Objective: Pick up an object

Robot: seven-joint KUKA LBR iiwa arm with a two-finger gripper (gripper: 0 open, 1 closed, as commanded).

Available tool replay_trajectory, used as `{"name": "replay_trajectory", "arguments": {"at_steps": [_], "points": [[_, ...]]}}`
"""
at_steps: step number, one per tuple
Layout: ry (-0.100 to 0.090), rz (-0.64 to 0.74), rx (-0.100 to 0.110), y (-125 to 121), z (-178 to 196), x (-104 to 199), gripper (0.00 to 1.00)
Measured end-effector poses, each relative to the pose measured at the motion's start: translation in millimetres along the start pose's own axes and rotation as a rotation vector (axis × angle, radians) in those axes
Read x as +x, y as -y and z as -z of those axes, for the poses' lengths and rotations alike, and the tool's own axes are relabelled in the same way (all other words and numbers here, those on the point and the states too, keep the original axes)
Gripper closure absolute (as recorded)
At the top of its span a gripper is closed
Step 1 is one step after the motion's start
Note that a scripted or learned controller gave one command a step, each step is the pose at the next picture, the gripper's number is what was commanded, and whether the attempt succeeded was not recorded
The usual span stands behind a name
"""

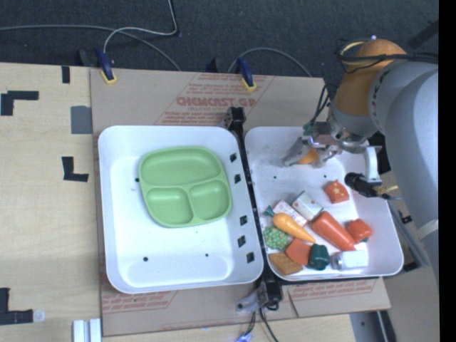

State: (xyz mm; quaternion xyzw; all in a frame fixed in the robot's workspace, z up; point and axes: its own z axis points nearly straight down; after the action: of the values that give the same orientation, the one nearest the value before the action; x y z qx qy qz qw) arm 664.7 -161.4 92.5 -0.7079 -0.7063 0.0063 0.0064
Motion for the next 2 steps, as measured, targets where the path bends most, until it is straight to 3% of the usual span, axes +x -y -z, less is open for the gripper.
{"name": "replay_trajectory", "arguments": {"at_steps": [1,2], "points": [[-0.001,0.006,-0.020,23.3,92.6,81.3,1.00],[0.000,0.004,-0.017,24.3,91.1,80.3,0.00]]}}
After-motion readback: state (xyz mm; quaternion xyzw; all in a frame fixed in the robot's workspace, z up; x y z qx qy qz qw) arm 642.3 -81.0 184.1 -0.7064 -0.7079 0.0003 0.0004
